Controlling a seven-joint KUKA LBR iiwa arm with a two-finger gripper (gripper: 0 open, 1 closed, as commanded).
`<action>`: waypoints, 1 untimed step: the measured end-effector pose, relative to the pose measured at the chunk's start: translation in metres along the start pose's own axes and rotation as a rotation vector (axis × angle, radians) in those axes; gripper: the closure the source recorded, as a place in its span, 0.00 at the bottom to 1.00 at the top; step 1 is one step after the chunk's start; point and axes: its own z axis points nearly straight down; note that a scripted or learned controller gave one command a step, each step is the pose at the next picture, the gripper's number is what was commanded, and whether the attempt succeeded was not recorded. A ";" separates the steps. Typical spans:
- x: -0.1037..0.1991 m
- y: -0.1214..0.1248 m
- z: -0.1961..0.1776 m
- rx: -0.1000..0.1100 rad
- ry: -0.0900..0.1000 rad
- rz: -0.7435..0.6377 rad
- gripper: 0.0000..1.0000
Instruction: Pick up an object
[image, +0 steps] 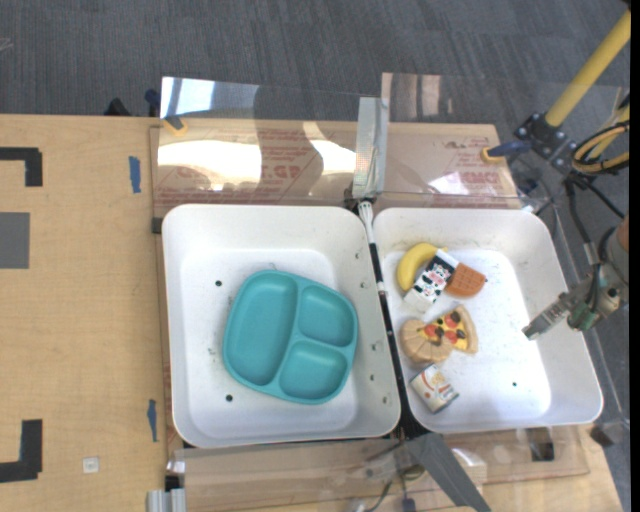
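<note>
The right bin (520, 400) holds several toy foods. A yellow banana (413, 265) lies at the back left, touching a black-and-white carton (434, 278). An orange cracker-like piece (466, 282) sits just right of that carton. Below them lies a pizza slice (441, 336), and a small printed box (435, 388) lies nearer the front. My gripper (545, 323) hangs at the right bin's right side, pointing left, well apart from all the food and with nothing seen in it.
The left bin (190, 250) holds a teal divided plate (290, 336). A metal divider (380, 300) runs between the bins. Clear panels (300, 150) stand behind them. Cables and a yellow pole (590, 70) are at the far right.
</note>
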 end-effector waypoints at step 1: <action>0.000 0.002 -0.011 -0.004 -0.004 -0.004 1.00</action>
